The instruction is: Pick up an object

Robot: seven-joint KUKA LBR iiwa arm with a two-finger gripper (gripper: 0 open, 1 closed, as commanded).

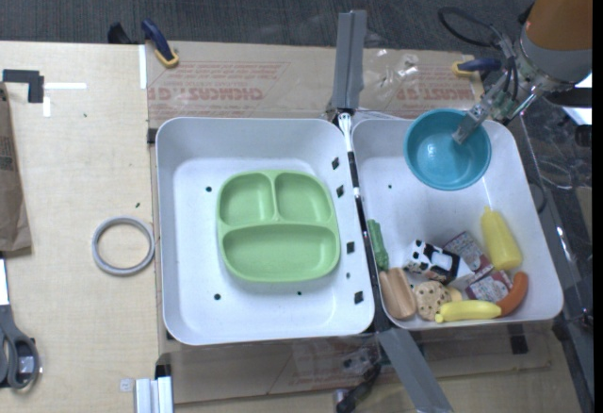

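Note:
A blue bowl [443, 156] sits at the far end of the right bin [537, 213]. My gripper [470, 126] reaches down from the upper right, and its tip lies over the bowl's inside near the far right rim. Whether it grips the rim I cannot tell. Toy food crowds the near end of this bin: a yellow bottle [500, 238], a cow figure [433, 260], a hot dog [398, 293], a cookie [429, 300], a banana [468, 310], an orange sausage [515, 293] and some packets [468, 251].
The left bin [184, 213] holds a green divided plate [278, 225]. A green stick [377, 246] lies along the right bin's left wall. On the bench at the left are a tape ring [123, 244], scissors [14, 359] and a blue clamp [160, 43].

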